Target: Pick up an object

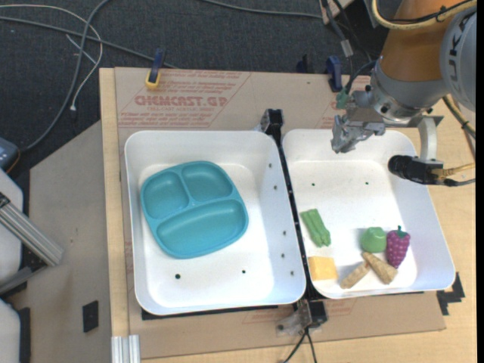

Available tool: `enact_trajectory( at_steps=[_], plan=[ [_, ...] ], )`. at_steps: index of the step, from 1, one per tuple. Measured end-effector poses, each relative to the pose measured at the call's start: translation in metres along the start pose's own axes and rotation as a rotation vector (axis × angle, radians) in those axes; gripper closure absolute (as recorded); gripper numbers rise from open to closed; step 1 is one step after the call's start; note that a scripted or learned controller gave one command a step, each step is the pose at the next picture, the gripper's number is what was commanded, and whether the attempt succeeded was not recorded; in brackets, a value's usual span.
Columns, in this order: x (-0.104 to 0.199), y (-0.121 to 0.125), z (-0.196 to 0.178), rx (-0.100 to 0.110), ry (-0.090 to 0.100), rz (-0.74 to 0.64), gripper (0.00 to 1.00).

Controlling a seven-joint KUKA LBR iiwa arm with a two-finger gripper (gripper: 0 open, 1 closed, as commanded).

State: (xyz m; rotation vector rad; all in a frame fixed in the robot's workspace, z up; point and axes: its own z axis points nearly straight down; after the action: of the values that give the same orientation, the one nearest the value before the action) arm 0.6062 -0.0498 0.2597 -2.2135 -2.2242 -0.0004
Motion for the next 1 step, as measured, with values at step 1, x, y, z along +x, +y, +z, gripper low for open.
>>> enact_trajectory(
  at_steps=[1],
  plan=[
    [0.0509,-0.0099,-0.0028,0.0,0.0,-0.001,1.0]
  ],
)
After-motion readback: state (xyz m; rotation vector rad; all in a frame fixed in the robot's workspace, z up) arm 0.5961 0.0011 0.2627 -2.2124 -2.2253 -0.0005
